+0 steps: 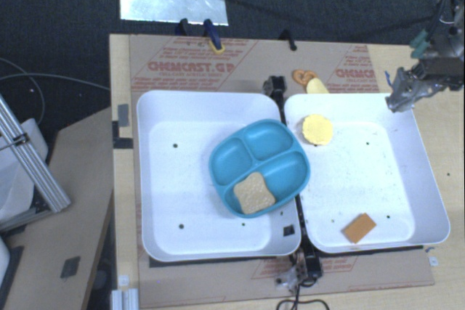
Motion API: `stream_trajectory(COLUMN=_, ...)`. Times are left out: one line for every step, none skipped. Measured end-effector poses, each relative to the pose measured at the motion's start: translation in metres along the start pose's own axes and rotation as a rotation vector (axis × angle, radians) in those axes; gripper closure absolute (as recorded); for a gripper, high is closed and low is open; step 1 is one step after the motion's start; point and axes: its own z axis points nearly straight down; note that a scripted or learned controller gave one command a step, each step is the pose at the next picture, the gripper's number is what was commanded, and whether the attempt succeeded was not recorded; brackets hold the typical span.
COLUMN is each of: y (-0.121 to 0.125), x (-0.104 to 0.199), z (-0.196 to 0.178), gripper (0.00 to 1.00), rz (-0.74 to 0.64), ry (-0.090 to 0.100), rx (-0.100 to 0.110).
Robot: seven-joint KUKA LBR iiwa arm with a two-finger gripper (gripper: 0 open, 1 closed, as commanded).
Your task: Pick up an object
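Gripper: the gripper [402, 99] hovers over the right bin's [407, 156] far right corner; whether its fingers are spread or closed, I cannot tell.
Nearest object: yellow disc [317, 130], right bin's far left corner.
Handling: probably light, flat, stiff; pinch across its edges.

You have two bins side by side: the left bin [167, 156] and the right bin [407, 178]. A divided plate [251, 152] sits in the left bin toward 3 o'clock, its edge overlapping the shared rims. A square cracker [253, 193] lies in the plate's 6 o'clock compartment. In the right bin, a round disc [317, 130] sits at 10 o'clock and a flat block [359, 227] at 6 o'clock. The gripper [402, 99] hangs above that bin's 1 o'clock corner.
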Motion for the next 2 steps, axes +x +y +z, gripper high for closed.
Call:
stream_trajectory(y=0.0017, x=0.1003, z=0.0292, gripper=1.00, rz=-0.006, ry=0.001, rx=0.000)
stream_trajectory(y=0.0010, x=0.0971, z=0.0352, gripper=1.00, rz=0.004, ry=-0.001, rx=-0.003)
